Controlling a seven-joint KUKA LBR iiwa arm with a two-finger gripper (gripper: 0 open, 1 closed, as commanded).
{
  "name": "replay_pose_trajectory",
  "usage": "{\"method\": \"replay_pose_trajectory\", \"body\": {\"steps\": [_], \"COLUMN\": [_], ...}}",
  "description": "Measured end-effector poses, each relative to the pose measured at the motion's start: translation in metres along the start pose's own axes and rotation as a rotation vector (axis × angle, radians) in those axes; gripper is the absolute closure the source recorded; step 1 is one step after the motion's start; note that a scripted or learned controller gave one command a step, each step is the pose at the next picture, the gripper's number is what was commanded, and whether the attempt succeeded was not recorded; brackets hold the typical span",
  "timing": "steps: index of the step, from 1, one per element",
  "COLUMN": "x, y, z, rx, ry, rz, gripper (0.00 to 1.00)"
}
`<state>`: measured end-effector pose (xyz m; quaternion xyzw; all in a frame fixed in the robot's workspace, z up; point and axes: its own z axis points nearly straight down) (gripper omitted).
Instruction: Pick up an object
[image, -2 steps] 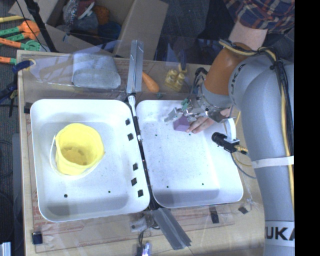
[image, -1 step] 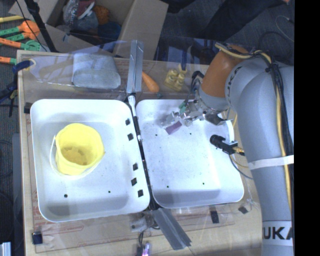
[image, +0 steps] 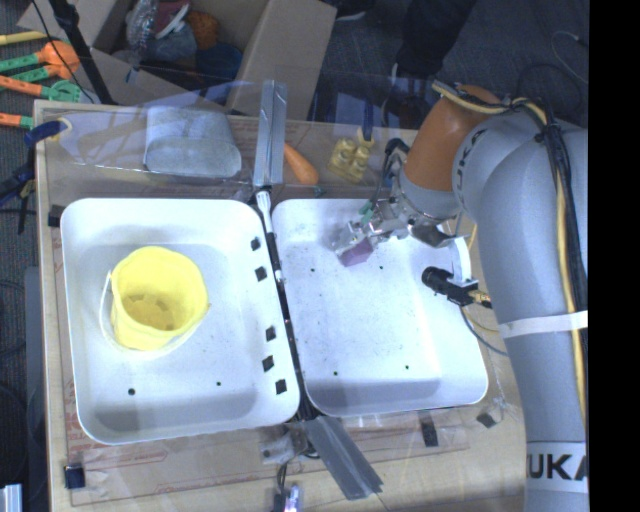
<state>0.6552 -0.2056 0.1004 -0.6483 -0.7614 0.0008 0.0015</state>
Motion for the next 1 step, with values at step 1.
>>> {"method": "replay_pose_trajectory", "body": {"steps": [1], "x": [0.0501], "y": [0.0102], "z": [-0.1085], "rx": [0.0], "ry": [-0.001], "rz": [-0.086], "gripper": [1.0]}}
